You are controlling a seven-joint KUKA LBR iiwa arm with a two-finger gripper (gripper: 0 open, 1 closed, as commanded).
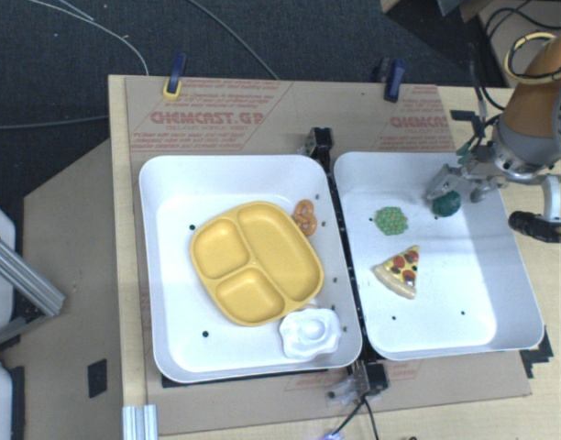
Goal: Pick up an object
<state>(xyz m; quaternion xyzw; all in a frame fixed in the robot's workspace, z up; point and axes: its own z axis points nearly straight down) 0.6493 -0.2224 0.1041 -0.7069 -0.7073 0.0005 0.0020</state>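
Teal object (446,203) pinched in pincer (448,193), closed on it, long axis unclear, right bin (500,301).

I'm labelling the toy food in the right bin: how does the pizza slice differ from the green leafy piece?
The pizza slice is a tan wedge with red and green toppings; the green leafy piece is a rounded, bumpy, all-green clump. The pizza slice looks larger. The pizza slice lies nearer the bin's front edge; the green leafy piece lies farther back, closer to the end effector. Both rest loose on the right bin floor, apart from each other.
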